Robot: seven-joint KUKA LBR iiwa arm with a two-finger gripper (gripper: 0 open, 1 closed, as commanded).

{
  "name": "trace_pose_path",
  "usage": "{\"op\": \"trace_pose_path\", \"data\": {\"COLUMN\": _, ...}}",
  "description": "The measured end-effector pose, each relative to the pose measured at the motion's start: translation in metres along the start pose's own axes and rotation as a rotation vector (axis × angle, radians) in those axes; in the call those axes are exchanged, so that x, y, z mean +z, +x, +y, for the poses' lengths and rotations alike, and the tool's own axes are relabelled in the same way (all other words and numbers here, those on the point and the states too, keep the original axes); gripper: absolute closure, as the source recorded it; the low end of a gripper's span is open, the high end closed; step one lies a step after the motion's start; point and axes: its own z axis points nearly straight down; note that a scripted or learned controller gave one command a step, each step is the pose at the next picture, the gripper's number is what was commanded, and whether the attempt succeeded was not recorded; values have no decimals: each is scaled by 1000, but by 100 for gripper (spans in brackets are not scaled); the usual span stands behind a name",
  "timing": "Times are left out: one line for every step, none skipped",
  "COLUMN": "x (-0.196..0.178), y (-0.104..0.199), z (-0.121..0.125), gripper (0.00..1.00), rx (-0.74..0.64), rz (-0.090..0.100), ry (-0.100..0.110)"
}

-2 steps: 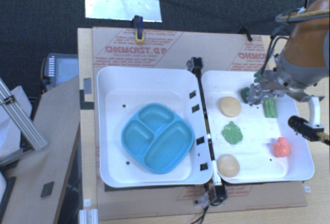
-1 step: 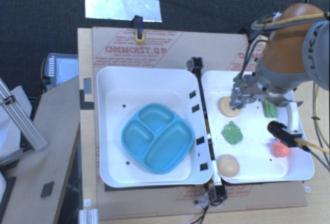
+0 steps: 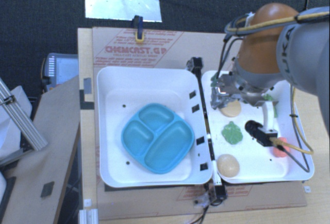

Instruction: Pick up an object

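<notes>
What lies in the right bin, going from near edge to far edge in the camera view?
Tan ball → green piece → tan disc → end effector.

You're looking at a robotics lab: industrial arm [image 3: 304, 48] over two white bins [image 3: 149, 81] on a cardboard-covered surface [image 3: 139, 48], aluminium framing [image 3: 20, 120] at left, loose cables [image 3: 301, 140].
</notes>
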Motion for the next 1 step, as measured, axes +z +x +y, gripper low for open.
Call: {"op": "trace_pose_path", "data": {"x": 11, "y": 55, "z": 0, "gripper": 100, "rx": -1, "rz": 1, "ry": 1}}
